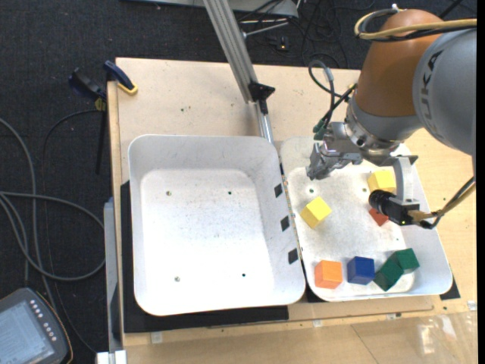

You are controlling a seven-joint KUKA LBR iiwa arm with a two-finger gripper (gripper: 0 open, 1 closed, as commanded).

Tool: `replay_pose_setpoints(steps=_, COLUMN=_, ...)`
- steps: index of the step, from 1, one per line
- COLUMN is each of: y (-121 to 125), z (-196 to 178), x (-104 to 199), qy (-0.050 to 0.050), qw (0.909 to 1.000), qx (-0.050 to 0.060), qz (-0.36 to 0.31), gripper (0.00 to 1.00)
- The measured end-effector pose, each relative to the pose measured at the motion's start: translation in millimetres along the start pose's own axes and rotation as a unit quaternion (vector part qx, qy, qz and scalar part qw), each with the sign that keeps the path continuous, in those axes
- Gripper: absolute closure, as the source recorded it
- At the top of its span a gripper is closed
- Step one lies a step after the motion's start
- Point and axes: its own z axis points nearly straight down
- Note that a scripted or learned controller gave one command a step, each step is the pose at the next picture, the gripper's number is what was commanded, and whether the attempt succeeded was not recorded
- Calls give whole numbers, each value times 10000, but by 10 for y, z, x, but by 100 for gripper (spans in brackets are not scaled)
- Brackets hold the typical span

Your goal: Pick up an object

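Yellow block (316,211) just below gripper (320,167), seemingly

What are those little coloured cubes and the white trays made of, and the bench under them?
The yellow cube, orange cube and blue cube look like painted wood or matte plastic: flat colour, crisp edges, no glare. Which one, I cannot tell. The left bin and right bin seem moulded plastic: rounded rims, smooth white, lightly scuffed. The bench looks like pale, unfinished wood board.
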Motion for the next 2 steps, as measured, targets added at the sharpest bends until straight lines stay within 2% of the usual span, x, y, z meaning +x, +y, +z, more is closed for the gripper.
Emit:
replay_pose_setpoints(steps=1, y=94, z=119, x=461, qy=-3, qw=10000, qx=12, qz=4, gripper=100)
replay_pose_setpoints(steps=2, y=331, z=82, x=1006, qy=3, qw=10000, qx=-2, qz=4, gripper=100)
